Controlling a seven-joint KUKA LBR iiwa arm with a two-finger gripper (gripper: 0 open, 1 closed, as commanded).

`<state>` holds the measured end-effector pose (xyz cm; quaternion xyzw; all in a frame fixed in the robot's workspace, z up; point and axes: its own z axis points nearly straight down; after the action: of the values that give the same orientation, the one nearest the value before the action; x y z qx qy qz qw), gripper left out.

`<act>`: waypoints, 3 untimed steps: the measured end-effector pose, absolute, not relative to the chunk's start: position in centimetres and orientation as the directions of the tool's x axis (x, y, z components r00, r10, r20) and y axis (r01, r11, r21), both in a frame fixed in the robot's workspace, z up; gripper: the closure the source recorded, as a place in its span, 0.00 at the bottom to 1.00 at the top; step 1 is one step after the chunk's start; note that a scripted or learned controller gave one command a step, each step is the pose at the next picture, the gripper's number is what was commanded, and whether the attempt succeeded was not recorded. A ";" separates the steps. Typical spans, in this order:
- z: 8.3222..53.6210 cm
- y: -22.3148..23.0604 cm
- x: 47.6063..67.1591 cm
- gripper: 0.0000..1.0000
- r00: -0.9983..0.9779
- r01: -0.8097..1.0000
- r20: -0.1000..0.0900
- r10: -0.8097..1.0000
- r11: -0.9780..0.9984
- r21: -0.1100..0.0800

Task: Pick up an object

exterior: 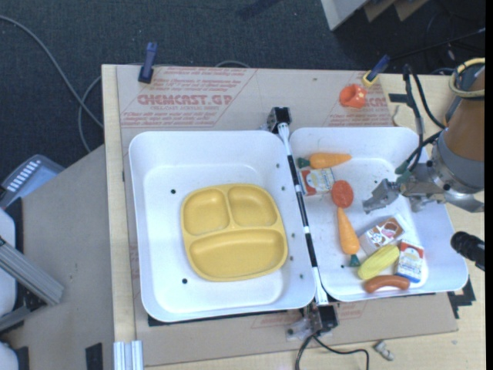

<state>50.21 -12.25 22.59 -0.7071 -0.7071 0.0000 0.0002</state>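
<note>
**Two bins, one arm: stock at the worktop**

Nearest the viewer, at the front edge of the right bin point(385, 291), lies a brown sausage point(387, 284), touching a yellow corn cob point(378, 261) just behind it. Beside these, to the right: a small white carton with red print point(410, 264). Behind the corn: a flat brown-and-white packet point(382, 233), tilted.

Left of the packet: an orange carrot point(347, 233), lying lengthwise, green tip toward the front. Behind it: a red tomato point(342, 193), just beside a red-and-white packet point(316, 182). At the rear of the bin: a second carrot point(329, 160), lying crosswise.

Left bin point(154, 160): one yellow divided plate point(233, 231), three compartments, sitting roughly central.

Arm: grey, with orange band point(466, 133), reaching in from the right over the right bin. Hand point(377, 200) hangs above bare bin floor, right of the tomato and behind the flat packet, near both but touching neither. Whether the hand is wide or narrow cannot be told from this angle; nothing is seen gripped in it.

Worktop point(192, 99): brown printed sheet under both bins. Loose items at its rear: a blue clip point(146, 62) at left, an orange object point(353, 95) at right.
</note>
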 end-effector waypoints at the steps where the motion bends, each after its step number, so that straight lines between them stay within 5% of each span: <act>1: 11.1 -9.9 51.1 0.00 0.000 1.000 -0.001 1.000 0.000 0.009; 3: 9.9 -9.8 50.8 0.00 -0.002 0.999 -0.014 1.000 0.002 0.047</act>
<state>50.78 -9.81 9.87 -0.7061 -0.7076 -0.0118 -0.0214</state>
